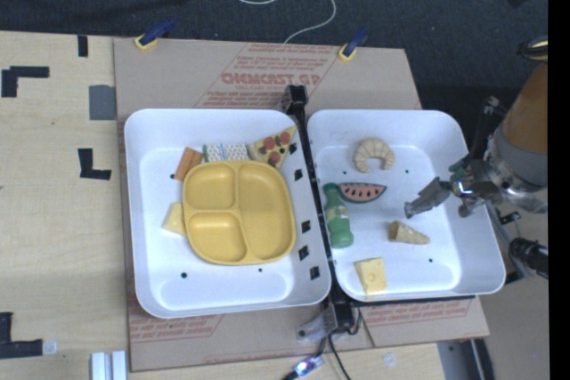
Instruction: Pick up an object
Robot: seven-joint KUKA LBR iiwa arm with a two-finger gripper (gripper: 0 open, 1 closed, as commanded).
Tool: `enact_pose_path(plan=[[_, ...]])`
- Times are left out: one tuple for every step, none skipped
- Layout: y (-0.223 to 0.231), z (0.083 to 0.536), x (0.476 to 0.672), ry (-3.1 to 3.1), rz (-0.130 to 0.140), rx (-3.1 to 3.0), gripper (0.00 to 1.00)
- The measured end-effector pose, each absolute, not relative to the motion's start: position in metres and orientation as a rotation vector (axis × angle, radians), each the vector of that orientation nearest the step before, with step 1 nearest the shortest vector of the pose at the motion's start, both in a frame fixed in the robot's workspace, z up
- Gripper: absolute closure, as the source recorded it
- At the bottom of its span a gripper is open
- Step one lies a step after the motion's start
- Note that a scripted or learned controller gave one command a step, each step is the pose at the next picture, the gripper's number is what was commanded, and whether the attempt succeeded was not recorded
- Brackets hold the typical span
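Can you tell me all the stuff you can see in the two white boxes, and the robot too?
left bin: 1, white, left half of bench
divided plate: 1, yellow, middle of left bin
pizza slice: 1, tan with spots, above the plate
right bin: 1, white, right half
croissant: 1, cream, top of right bin
watermelon slice: 1, red and green, under the croissant
bottle: 1, green, right bin's left wall
cheese block: 1, yellow, bottom
wedge: 1, tan, near the gripper
gripper: 1, dark grey, above the right bin's right side

Grey arm (pixel 521 157) with orange band, dark metal two-fingered hand (pixel 443 202)
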State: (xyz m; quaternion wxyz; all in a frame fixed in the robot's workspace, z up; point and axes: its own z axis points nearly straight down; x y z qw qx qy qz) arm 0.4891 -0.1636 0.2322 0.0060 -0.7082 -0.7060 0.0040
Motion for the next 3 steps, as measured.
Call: enact_pose_path(plan=[[-0.163, 0.238, 0.492, -2.221, 0.002, -2.219, 0.0], [-0.154, 0.182, 0.485, -2.218, 0.006, -2.215, 0.0], [-0.153, 0.137, 0.487, -2.219, 0.006, -2.215, 0.0]])
